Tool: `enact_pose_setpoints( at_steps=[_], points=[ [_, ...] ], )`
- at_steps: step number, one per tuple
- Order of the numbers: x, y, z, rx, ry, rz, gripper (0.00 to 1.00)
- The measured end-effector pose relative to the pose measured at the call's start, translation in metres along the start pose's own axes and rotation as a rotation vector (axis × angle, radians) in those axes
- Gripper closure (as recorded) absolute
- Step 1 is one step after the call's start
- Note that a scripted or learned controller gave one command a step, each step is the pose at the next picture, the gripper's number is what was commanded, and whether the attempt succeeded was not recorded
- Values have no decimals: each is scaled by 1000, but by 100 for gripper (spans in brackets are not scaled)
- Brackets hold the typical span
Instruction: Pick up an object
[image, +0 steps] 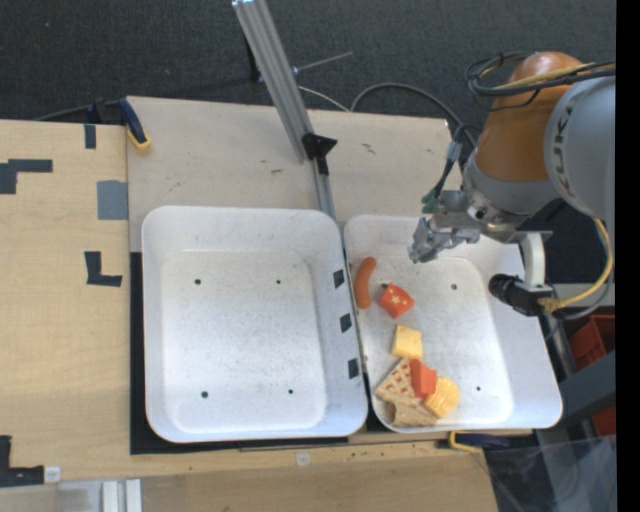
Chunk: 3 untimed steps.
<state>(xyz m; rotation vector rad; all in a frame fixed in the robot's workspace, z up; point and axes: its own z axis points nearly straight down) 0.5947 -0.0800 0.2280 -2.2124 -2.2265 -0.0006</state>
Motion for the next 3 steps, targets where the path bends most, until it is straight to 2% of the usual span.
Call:
enact_pose_setpoints(
  at_steps=[1,2,3],
  points=[
    [47,-12,10,2,-1,1,100],
    [95,-24,0,1,0,0,100],
    [156,-37,4,2,-1,-2,100]
  ],
)
